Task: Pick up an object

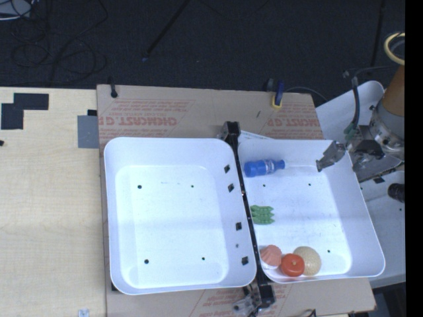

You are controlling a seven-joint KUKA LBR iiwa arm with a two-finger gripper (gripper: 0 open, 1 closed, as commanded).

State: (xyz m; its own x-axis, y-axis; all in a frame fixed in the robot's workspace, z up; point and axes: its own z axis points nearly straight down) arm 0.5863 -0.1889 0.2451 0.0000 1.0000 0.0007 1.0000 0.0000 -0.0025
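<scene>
I see the grey arm's two-finger gripper over the far right edge of the right white bin, its dark fingers spread apart with nothing between them. A blue plastic bottle lies by the bin's far left corner, a green ridged piece sits against the left wall, and a pink piece, a red tomato-like ball and a beige round piece cluster along the near edge.

The arm reaches in from the right, its tool hanging at the scene's right side, pointing left.
</scene>
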